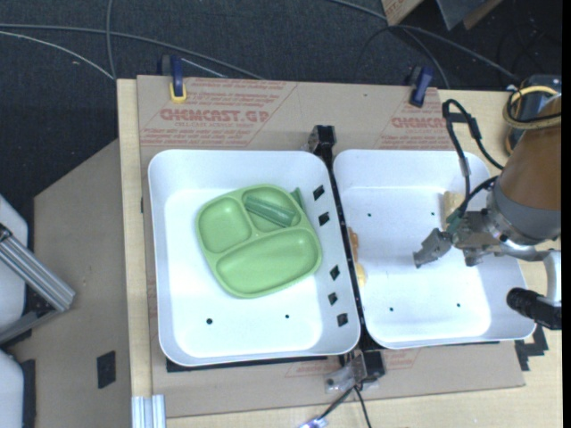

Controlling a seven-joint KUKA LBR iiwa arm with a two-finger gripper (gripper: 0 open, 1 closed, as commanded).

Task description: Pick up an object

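Left white bin (178,319): one light green divided plate (259,241) with three compartments, lying flat toward the bin's upper middle, with a darker green oblong item (270,209) resting in its upper right compartment. Right white bin (419,324): the arm's gripper (432,250) hangs low over the bin's right half, pointing left, nothing visible between its fingers, and whether they are spread or pressed together cannot be told; a small tan object (451,203) lies just above it near the wrist. A small orange-brown piece (355,243) sits at this bin's left wall by the divider between the bins.
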